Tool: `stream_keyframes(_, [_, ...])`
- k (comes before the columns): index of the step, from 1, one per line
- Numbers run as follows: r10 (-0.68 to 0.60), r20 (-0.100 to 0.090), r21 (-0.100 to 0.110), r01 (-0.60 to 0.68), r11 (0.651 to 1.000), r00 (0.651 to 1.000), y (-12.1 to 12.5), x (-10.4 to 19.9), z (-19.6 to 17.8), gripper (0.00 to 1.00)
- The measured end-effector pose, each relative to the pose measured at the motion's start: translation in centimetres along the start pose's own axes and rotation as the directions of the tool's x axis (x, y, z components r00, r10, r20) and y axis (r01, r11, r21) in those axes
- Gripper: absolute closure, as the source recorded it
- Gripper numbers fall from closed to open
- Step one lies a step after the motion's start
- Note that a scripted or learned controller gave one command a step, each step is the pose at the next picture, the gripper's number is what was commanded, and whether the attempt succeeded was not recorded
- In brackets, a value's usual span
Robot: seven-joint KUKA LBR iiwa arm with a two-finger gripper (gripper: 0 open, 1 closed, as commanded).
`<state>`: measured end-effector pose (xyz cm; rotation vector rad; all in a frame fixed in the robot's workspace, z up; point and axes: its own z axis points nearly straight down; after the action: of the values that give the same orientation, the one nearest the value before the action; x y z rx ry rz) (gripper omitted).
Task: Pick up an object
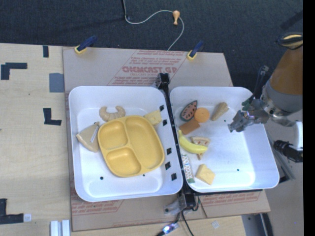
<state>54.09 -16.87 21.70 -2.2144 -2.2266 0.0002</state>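
The hand (237,122) hangs over the right side of the right bin (256,173); whether it is open cannot be told, and nothing shows in it. The nearest piece, a tan wedge (219,110), lies just to its left and slightly farther back, its long axis slanting toward the far right.

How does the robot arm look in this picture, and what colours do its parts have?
The arm is thick and rounded, grey near the wrist with a wide orange band above it. At its tip is a small dark grey claw of metal parts. A black fitting sticks out beside the wrist, above the right white bin.
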Motion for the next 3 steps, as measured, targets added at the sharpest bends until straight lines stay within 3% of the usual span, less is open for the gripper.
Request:
stream_keyframes(1, [0.0,-0.001,0.001,0.0,1.0,1.0,1.1,4.4,-0.5,1.0])
stream_keyframes(3, [-0.002,0.0,0.0,0.002,1.0,1.0,5.8,15.3,0.1,1.0])
